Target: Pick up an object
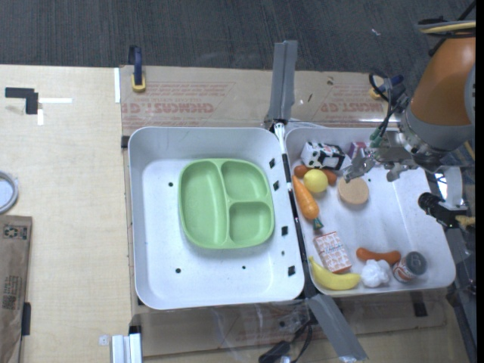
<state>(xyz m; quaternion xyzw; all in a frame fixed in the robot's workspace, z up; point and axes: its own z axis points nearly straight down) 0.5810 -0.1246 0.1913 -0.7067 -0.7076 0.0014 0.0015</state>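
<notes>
**Gripper poised at the right bin's far end**

Gripper (369, 163) hangs low just beside the tan disc (353, 192); whether it is spread or pressed together I cannot tell. To grasp well, I should centre over the disc and descend straight. Around it in the right bin (423, 233) lie a lemon (315, 181), carrot (305, 199) and banana (333, 278). The left bin (151, 218) holds a green divided plate (225, 203).
</notes>
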